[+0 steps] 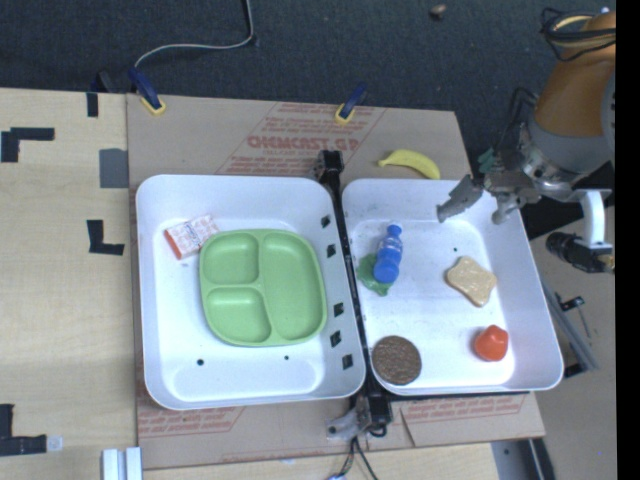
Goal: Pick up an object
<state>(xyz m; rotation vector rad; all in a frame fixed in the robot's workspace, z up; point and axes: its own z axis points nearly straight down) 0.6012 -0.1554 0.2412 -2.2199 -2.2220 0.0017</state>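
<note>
Gripper (480,200) hovering over the right bin's (530,278) far rim, fingers seemingly apart, gripping nothing.
Just below the fingers, this bin is holding bread (471,280), orange cup (491,343), brown disc (397,359) and blue bottle (388,253); left bin (160,298) is carrying green tray (264,286); banana (409,162) is lying beside.

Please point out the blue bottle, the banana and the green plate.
blue bottle (388,252): camera view, on its body.
banana (410,162): camera view, on its middle curve.
green plate (264,287): camera view, on the central divider.
</note>
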